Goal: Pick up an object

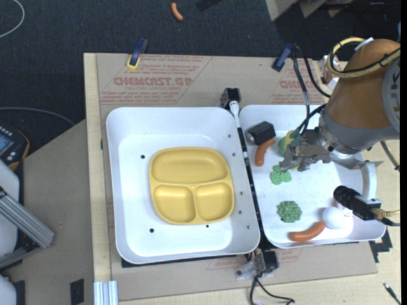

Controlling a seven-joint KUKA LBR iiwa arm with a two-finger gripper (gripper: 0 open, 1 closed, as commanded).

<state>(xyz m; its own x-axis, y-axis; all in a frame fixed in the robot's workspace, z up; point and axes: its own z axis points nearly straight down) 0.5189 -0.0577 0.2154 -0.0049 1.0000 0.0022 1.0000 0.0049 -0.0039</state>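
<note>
At the right of the frame, the robot's thick rounded arm is grey, with a wide glossy orange band swelling above the wrist. A yellow cable loops over the top of the orange part near the upper right, and thin black cables run down beside it. Below the grey wrist sits a small dark metal hand with grey mechanical parts.

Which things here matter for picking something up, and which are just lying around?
For the job: tool, green leafy piece beside it, broccoli, orange sausage, small sausage, black block, white ball, right bin.

Lying about: yellow divided plate, left bin, orange piece on floor.
</note>
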